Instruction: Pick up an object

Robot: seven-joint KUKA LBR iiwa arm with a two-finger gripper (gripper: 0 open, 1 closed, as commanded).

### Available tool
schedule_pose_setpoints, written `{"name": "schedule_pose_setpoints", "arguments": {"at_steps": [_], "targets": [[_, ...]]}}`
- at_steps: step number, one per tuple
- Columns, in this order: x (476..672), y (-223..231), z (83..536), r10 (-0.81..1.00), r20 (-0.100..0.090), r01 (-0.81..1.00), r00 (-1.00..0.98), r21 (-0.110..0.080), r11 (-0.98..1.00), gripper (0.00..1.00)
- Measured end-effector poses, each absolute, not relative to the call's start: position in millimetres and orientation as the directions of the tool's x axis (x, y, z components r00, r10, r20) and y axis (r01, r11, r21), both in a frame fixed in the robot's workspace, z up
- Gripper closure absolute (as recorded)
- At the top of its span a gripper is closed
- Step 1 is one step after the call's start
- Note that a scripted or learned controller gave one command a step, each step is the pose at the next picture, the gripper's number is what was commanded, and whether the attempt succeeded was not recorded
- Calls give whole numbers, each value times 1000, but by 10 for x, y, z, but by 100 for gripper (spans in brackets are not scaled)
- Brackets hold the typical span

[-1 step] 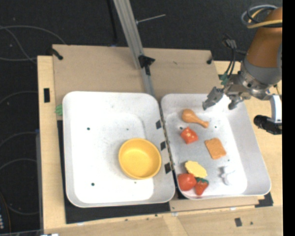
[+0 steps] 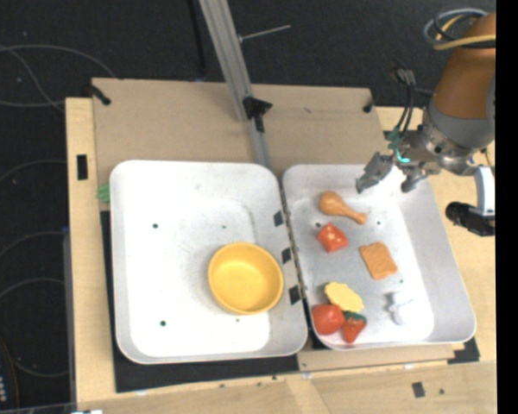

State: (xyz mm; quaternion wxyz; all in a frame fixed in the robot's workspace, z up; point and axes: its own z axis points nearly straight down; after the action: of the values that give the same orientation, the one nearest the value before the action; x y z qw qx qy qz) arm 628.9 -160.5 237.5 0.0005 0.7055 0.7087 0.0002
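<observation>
Right now your claw (image 2: 388,176) hangs spread wide, gripping nothing, over the far edge of the right bin (image 2: 445,274). Just beside it lies the drumstick (image 2: 341,206); nearer you sit a red piece (image 2: 331,237), an orange cracker (image 2: 378,260) and a strawberry (image 2: 353,328). A yellow bowl (image 2: 244,278) rests in the left bin (image 2: 164,222).

The gripper (image 2: 388,176) hangs with jaws spread over the right bin (image 2: 445,257), upper right of the frame, just above a toy drumstick (image 2: 341,205). Below lie a red pepper piece (image 2: 332,238), an orange cracker (image 2: 378,260), a yellow piece (image 2: 344,297) and a tomato (image 2: 327,318). A yellow bowl (image 2: 244,278) sits in the left bin (image 2: 155,205).
</observation>
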Motion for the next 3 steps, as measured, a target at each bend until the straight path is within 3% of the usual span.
{"name": "schedule_pose_setpoints", "arguments": {"at_steps": [2, 3], "targets": [[6324, -1672, 1296, 1000, -4, 1000, -2, -4, 2, 0], [6326, -1697, 1016, 1000, -5, 1000, 1, 0, -1, 0]]}}
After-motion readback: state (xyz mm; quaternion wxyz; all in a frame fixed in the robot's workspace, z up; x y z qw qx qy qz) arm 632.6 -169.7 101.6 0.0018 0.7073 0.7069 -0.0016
